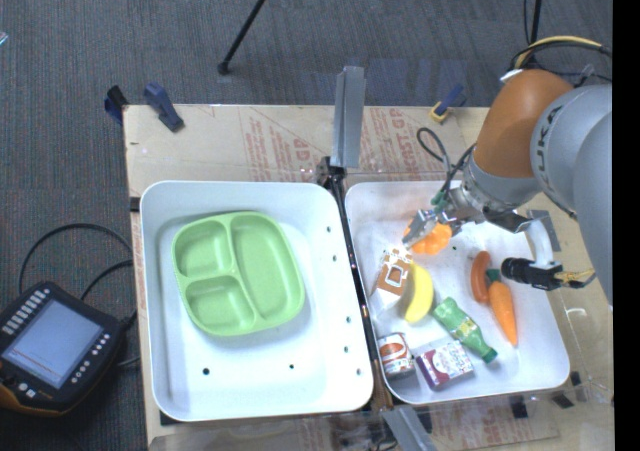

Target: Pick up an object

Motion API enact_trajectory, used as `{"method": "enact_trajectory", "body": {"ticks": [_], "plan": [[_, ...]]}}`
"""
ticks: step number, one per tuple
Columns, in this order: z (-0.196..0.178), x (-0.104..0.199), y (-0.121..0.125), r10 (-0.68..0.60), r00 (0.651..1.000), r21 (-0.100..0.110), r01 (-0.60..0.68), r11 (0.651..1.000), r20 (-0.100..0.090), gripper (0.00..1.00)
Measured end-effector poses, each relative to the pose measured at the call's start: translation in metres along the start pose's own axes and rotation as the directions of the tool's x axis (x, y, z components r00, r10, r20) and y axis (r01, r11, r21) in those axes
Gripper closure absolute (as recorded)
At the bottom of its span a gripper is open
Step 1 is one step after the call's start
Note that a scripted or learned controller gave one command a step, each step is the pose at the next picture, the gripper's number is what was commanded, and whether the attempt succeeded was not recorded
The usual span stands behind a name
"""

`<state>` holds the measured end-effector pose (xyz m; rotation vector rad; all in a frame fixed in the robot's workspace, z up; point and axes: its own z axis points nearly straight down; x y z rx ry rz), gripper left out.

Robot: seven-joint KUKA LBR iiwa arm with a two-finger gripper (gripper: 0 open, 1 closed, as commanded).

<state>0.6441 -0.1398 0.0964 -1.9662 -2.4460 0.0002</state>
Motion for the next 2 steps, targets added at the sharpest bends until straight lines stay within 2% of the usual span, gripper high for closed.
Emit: {"method": "enact_trajectory", "body": {"ticks": [1,2], "plan": [[-0.089,0.018,-0.001,-0.044,0.999,-0.002,0.044,0.999,0.002,1.00],[-0.092,0.076,-0.012,-0.053,0.999,-0.002,0.053,0.999,0.001,1.00]]}}
